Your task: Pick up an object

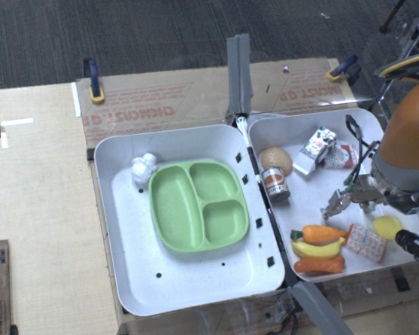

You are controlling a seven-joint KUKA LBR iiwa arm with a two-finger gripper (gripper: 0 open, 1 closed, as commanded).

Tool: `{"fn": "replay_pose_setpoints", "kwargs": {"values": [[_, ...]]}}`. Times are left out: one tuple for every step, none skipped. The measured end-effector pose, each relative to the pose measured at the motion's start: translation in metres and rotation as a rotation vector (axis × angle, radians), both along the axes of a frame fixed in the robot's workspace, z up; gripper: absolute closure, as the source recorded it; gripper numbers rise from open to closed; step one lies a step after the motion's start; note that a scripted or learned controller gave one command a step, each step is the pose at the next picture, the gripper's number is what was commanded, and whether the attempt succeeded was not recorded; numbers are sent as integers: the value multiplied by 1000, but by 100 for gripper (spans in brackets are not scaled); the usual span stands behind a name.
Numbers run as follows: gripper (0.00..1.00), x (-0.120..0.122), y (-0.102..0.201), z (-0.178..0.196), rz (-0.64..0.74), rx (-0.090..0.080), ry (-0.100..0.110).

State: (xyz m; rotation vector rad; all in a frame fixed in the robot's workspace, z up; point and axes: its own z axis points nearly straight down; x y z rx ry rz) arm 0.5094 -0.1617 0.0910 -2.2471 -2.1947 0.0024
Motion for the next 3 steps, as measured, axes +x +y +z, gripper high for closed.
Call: {"fn": "replay_pose_setpoints", "kwargs": {"values": [[0, -32, -1, 0, -84, 0, 0], [0, -32, -5, 0, -130, 1, 0], [0, -32, 52, 0, -238, 1, 2]]}}
